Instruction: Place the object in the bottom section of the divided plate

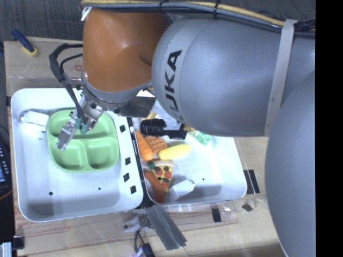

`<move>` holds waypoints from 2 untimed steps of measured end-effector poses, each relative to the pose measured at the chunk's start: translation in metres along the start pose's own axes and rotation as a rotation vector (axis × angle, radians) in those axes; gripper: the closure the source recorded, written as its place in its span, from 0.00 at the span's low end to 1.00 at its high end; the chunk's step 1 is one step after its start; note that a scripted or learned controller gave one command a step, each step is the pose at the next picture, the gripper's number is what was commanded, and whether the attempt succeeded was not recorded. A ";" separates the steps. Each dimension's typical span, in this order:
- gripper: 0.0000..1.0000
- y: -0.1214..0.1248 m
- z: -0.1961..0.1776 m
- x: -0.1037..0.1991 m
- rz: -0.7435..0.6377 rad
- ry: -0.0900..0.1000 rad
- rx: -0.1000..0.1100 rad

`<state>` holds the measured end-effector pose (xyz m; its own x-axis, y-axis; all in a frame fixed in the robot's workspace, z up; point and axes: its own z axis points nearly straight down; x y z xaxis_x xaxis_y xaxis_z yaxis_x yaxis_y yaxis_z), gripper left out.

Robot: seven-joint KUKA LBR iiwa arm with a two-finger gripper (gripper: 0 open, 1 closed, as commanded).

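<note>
Two shallow white bins (32, 197) sit side by side; the metal two-finger gripper (72, 130) hovers over the green divided plastic plate (102, 154) in the left bin, jaw state unclear.

Right bin (230, 165) (far half) behind arm (225, 63)

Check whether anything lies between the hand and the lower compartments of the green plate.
Nothing visible does. The hand hangs over the green divided plastic plate in the left white bin, and the plate's lower compartments look bare.
</note>
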<state>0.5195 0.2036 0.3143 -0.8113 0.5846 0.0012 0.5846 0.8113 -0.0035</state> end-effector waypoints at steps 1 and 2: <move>0.00 0.000 0.000 0.000 0.000 0.000 0.000; 0.00 0.002 0.068 -0.031 0.356 0.001 0.002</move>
<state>0.5454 0.1872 0.2460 -0.5563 0.8310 0.0004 0.8309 0.5563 -0.0062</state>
